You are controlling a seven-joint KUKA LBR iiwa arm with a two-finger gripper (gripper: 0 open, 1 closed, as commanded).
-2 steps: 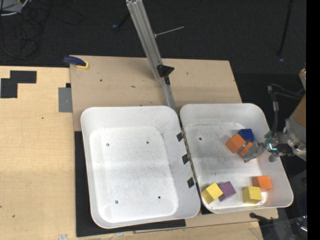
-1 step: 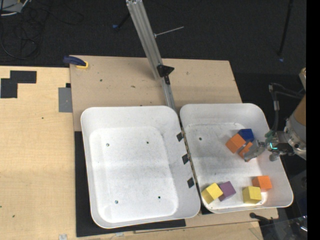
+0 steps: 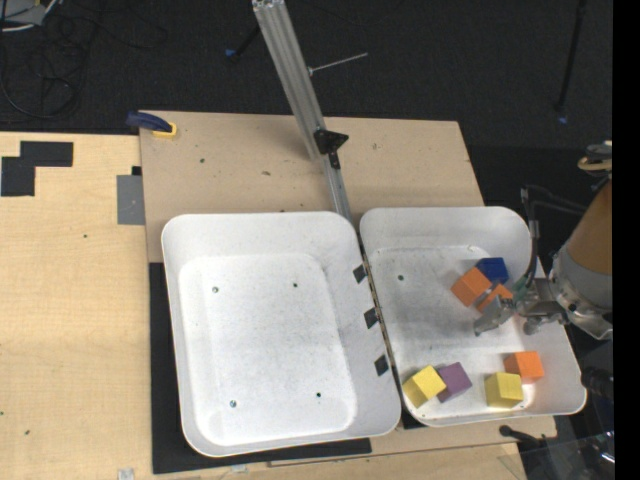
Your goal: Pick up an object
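The gripper (image 3: 492, 313) was down in the right bin (image 3: 440, 230), reaching for the orange cube (image 3: 470, 287) beside the blue cube (image 3: 492, 268); whether it was open I couldn't tell, so the next move needed a centred close, then a lift.

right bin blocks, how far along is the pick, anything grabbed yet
Done: the gripper has reached into the right bin, low beside the orange block and blue block. In hand: nothing visibly lifted; the view does not settle whether the fingers grip anything. Left: close on a block and raise it. The two yellow blocks, the purple block and a second orange block lie untouched along the near edge.
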